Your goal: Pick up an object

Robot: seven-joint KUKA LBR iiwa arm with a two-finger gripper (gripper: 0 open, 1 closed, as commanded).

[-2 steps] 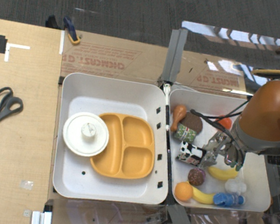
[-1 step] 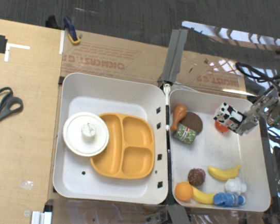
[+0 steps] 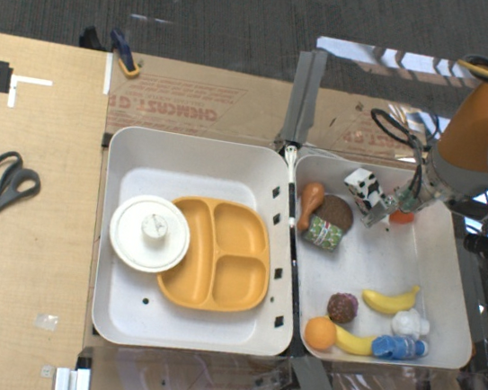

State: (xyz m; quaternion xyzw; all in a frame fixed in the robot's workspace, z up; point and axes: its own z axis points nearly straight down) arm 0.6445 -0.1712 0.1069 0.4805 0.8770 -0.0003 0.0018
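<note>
The gripper (image 3: 386,207) sits low in the far part of the right white bin (image 3: 458,294), at the end of the grey arm with its orange band (image 3: 473,124) slanting down from the far right; whether its fingers are spread or closed cannot be told. Its tip is just beside a black-and-white cow-patterned toy (image 3: 363,187) on its left and a small orange-red piece (image 3: 401,217) on its right. Left of these lie a brown drumstick-shaped toy (image 3: 313,200), a dark brown round lump (image 3: 336,211) and a green labelled can (image 3: 323,234). Nearer are a yellow banana (image 3: 389,299), a maroon ball (image 3: 343,307), an orange fruit (image 3: 319,334), a second banana (image 3: 351,341), a blue plastic bottle (image 3: 397,348) and a white crumpled object (image 3: 408,326). The left white bin (image 3: 105,305) holds a yellow divided plate (image 3: 221,254) and a white round lid (image 3: 149,234).
</note>
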